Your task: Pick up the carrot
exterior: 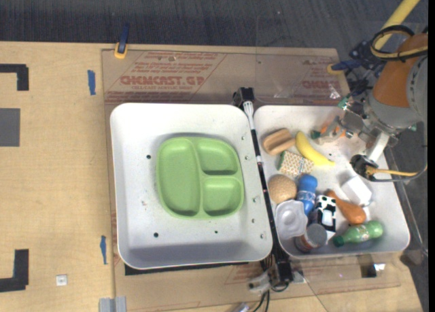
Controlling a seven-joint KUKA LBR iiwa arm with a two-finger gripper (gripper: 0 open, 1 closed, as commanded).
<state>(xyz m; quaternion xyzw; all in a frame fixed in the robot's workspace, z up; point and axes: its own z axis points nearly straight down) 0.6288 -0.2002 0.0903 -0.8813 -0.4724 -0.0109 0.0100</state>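
Note:
The carrot (351, 210) is a stubby orange piece lying in the right bin (397, 217), near its front right. A white block (356, 189) rests against its upper end and a green bottle (360, 234) lies just in front of it. My gripper (332, 129) hangs over the bin's back right corner, well behind the carrot and apart from it, beside the banana (312, 150). Small orange and green bits show at its tip, too blurred to name.
The right bin also holds a bun (277, 139), a waffle piece (293, 163), a brown roll (281, 187), a blue bottle (307, 191), a clear cup (291, 217) and a black-and-white toy (327, 211). A green divided plate (200, 176) sits in the left bin (129, 188).

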